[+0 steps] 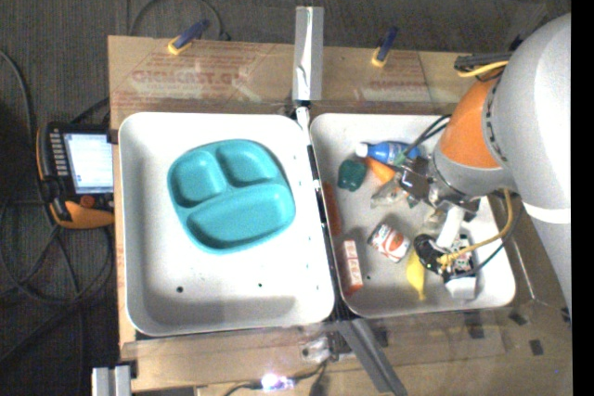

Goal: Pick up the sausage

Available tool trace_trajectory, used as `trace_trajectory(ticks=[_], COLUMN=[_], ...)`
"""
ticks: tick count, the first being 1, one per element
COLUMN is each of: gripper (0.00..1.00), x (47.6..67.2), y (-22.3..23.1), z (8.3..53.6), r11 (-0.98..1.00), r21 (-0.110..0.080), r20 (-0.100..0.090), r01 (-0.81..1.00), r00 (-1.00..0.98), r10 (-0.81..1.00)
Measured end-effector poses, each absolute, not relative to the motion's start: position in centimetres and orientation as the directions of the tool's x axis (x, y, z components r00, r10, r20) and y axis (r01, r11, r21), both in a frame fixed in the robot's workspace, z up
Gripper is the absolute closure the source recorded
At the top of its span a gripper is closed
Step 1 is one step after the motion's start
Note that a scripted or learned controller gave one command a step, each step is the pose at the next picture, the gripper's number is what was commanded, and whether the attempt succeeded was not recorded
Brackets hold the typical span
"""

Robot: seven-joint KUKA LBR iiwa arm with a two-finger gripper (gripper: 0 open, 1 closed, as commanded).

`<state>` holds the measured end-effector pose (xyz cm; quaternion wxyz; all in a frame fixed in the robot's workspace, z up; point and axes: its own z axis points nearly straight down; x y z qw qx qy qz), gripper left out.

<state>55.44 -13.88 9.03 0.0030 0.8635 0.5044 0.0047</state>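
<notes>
The sausage (pixel 352 264) lies by the left wall of the right bin (pixel 501 297), near a can (pixel 389 241). The end effector (pixel 408 181) is up by the bottle (pixel 385 151); I cannot tell its state. It should move down-left and grab the sausage across its middle.

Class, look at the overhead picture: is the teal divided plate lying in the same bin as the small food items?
No: the teal divided plate lies in the left bin, while the small items sit in the right bin.
</notes>
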Motion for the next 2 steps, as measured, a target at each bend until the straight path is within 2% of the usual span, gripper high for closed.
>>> trace_trajectory(ticks=[1,2], gripper=[1.00,1.00], x=[55.5,48.8], y=[-13.9,-6.8], z=[10.0,18.2], r11=[-0.489,0.135], r21=[0.012,-0.004], r20=[0.001,0.001], r01=[0.872,0.991], r00=[0.489,-0.135], r10=[0.872,0.991])
